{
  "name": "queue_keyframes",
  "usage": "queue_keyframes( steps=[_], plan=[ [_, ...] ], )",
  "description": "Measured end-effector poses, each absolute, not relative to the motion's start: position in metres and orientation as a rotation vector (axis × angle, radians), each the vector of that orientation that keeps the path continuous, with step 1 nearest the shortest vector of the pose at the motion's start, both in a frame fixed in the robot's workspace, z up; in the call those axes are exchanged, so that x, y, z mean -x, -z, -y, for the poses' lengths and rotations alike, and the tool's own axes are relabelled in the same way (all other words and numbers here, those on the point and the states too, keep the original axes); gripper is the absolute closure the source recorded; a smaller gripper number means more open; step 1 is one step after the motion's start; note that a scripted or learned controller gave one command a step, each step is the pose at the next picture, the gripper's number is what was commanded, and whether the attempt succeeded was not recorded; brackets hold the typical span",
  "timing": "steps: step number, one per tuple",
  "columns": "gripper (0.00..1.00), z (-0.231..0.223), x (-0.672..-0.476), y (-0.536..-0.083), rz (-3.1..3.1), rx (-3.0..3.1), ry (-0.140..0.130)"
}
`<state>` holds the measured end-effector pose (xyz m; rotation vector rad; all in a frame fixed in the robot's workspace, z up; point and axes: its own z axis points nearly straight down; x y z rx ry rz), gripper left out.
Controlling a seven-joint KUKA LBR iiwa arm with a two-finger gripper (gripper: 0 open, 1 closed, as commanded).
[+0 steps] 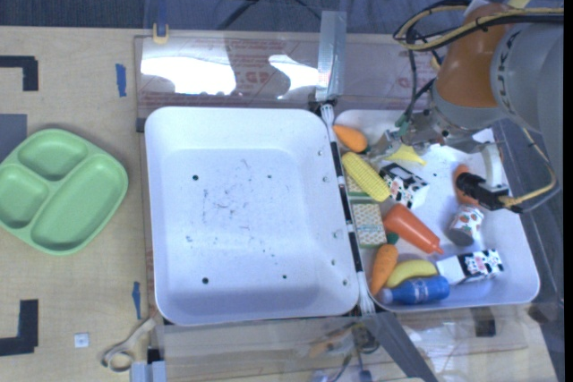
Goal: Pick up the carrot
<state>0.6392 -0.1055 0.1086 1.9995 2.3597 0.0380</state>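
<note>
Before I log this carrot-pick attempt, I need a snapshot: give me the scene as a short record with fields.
arm: reaches in from the right, wrist over the right bin's far side
gripper: low over the right bin's far-left part, near the corn
carrot: lying in the right bin, mid-left, not held
corn: by the divider, beyond the carrot
blue bottle: near edge of the right bin
left bin: white
green plate: on the bench, far left

Bright, even light; glare on the clear panel (228, 72); slightly soft focus.
</note>
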Motion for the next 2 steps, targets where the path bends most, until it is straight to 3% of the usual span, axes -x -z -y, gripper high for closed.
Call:
queue_keyframes(
  steps=[2],
  plan=[
    [0.0,0.099,-0.661,-0.103,-2.493,-1.849,-0.034]
  ],
)
